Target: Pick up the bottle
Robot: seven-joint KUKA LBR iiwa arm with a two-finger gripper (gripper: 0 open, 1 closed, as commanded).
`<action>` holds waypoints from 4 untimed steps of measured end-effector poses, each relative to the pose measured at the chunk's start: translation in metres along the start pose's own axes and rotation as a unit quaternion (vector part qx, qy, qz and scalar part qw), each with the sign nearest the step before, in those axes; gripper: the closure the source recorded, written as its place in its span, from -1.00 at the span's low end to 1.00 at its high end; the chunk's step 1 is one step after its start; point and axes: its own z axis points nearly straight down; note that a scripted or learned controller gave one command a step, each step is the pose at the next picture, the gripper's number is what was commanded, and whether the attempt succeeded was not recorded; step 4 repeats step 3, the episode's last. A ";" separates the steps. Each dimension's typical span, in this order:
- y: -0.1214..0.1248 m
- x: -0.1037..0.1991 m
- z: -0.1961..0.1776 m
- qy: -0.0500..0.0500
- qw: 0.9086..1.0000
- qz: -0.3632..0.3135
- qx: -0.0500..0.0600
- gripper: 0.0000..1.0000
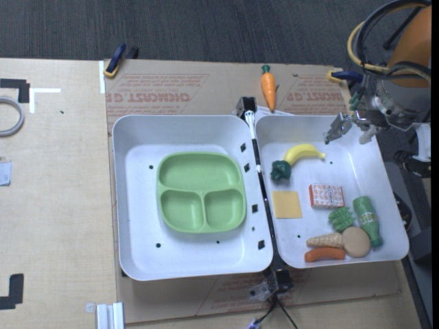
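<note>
The bottle is green with a label and lies on its side at the lower right of the right bin, beside a green leafy toy and a round tan bun. My gripper hangs over the bin's upper right corner, well above and behind the bottle. Its two fingers stand apart with nothing between them.
The right bin also holds a banana, broccoli, a cheese slice, a red box, a cone and a sausage. A green divided plate lies in the left bin. A carrot lies behind the bins.
</note>
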 end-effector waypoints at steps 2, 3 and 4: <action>-0.074 -0.025 0.093 -0.001 1.000 -0.013 -0.004 1.00; -0.149 -0.028 0.010 0.000 1.000 0.008 0.000 1.00; -0.149 -0.028 0.010 0.000 1.000 0.008 0.000 1.00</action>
